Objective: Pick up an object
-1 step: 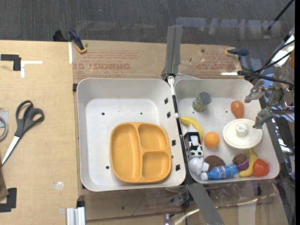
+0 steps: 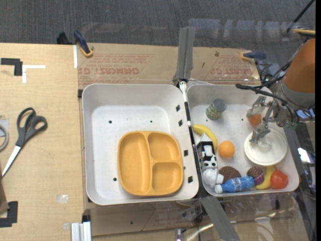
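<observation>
Two white bins [image 2: 90, 134], mirrored cardboard lettering unreadable, jaws [image 2: 263, 129] above white plate [image 2: 273, 155]

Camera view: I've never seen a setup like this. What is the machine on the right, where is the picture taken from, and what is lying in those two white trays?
One fixed camera looks down at a slant. The robot arm, grey and orange, reaches in from the right; its gripper hangs over the right bin, above a white plate. That bin also holds a banana, an orange ball, a can, a blue bottle and a red fruit. The left bin holds a yellow divided tray. Scissors lie on the bench.
</observation>
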`<state>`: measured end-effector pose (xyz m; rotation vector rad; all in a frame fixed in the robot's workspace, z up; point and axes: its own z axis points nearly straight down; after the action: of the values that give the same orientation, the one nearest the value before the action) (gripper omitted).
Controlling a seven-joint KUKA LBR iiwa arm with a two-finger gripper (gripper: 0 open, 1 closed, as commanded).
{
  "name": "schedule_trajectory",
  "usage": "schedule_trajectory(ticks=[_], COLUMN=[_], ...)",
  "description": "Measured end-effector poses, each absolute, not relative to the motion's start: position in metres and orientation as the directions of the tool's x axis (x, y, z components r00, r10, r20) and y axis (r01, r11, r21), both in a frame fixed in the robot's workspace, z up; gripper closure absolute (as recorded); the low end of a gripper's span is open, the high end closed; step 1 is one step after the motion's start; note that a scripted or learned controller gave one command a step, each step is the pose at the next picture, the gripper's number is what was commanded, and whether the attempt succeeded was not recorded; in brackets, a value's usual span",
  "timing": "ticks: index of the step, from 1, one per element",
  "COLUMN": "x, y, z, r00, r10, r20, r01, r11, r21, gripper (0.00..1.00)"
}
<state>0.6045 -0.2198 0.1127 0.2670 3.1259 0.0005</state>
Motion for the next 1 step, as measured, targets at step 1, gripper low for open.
schedule_trajectory(ticks=[1], x=[0.5428], y=[-0.2186], z=[0.0959], r00=[-0.919], r10=[0.393], r20=[-0.010], r01=[0.393], r11=[0.919], r21=[0.005], gripper=[0.00])
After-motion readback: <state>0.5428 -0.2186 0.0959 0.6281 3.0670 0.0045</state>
